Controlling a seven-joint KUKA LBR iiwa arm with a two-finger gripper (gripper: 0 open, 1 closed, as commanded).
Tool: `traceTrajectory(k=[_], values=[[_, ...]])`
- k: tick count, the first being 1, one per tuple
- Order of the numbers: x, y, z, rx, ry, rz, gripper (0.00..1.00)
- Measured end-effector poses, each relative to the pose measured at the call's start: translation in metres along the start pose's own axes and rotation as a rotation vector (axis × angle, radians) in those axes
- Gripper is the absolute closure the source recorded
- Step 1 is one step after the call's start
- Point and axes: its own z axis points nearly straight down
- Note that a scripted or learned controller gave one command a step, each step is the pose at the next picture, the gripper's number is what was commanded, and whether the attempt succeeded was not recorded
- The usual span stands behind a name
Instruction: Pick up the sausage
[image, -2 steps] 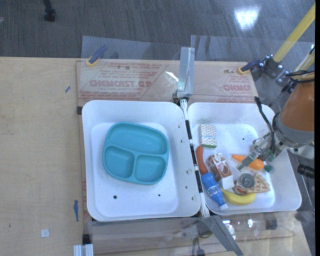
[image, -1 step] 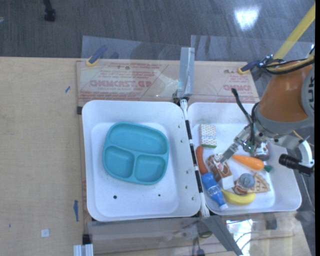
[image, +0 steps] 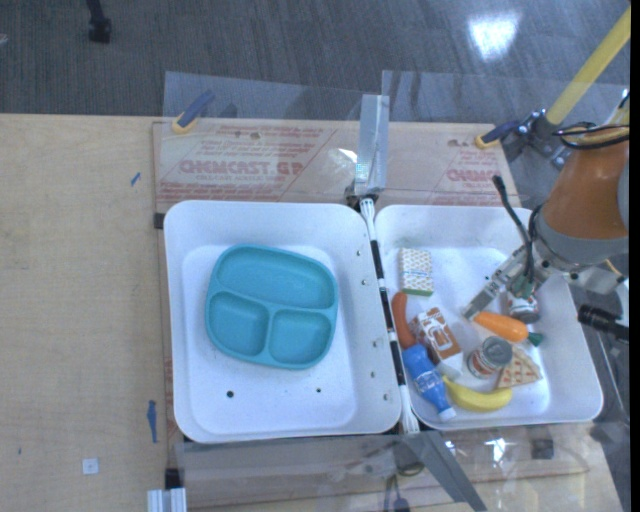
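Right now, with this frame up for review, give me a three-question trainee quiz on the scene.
1. True or false: the sausage lies in the bin holding the blue tray.
2. Which thing lies nearest the gripper? A) banana B) carrot C) blue bottle
3. Fill in: the sausage rests against the right bin's ____ wall, as the camera sees it.

Key:
1. False; it lies in the right bin with the other toy food.
2. B
3. left
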Motion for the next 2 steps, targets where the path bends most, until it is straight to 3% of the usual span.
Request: traceTrajectory(k=[1,2], values=[[-0.047,-0.004,-0.054,-0.001,-0.001,-0.059,0.0],[0.008,0.012,-0.038,0.0,0.003,-0.114,0.0]])
